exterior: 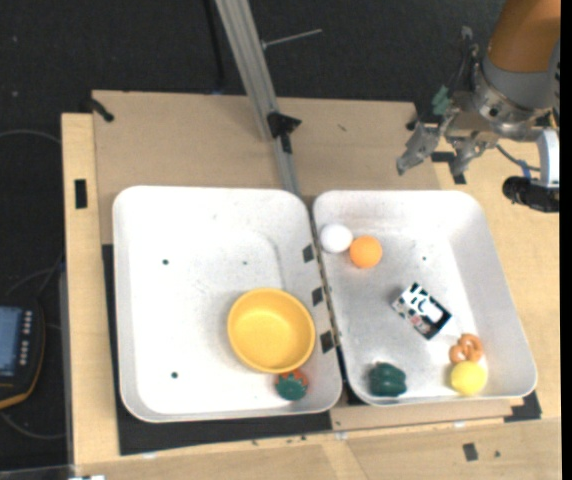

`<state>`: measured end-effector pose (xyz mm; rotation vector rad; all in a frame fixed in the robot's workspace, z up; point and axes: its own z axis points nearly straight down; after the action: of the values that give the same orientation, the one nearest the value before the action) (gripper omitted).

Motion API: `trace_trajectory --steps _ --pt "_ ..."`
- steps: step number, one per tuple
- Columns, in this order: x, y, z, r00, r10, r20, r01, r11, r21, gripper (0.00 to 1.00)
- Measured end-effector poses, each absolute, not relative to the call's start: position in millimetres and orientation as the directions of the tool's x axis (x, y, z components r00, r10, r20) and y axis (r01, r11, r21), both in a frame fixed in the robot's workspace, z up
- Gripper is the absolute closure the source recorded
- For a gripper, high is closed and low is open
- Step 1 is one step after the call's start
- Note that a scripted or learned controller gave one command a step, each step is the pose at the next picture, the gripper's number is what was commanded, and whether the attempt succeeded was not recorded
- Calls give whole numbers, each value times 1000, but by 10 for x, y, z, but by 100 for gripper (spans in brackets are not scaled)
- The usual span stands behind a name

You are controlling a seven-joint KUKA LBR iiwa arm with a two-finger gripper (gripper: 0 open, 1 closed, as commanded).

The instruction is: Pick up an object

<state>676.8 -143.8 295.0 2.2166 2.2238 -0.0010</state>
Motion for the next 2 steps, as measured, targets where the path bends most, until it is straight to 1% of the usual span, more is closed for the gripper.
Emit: trace_trajectory --steps 1,2 --pt "6767 -1442 2951 -3 1000 -3 1000 3 0 0" --pt "6780 -1532 2500 1 1000 -3 1000 -1 -3 0"
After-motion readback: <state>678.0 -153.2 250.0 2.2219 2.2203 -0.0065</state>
